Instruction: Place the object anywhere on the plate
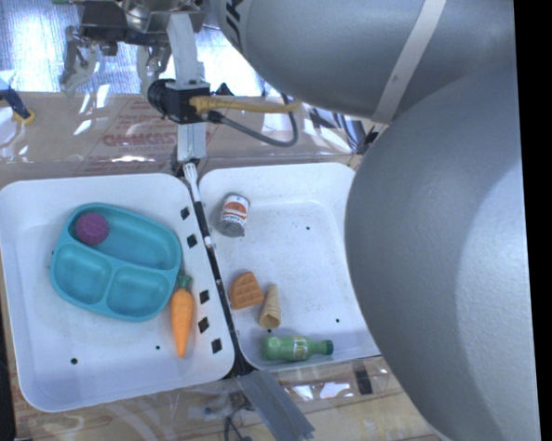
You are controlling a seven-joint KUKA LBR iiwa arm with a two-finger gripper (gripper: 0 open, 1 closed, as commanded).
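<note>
A blue divided plate [121, 271] lies in the left bin [43, 369]. A purple ball-like object [93, 227] rests in the plate's far-left compartment. An orange carrot [182, 320] lies on the bin floor, touching the plate's right edge. My gripper [117, 61] hangs high at the top left of the view, beyond the far rim of the left bin, well away from the plate. Its fingers [78, 68] stand apart, open, with nothing between them.
The right bin [303, 204] holds a small tin can [234, 214], a waffle piece [246, 289], an ice-cream cone [268, 307] and a green bottle [298, 348]. The large grey arm [421, 159] covers the right side of that bin.
</note>
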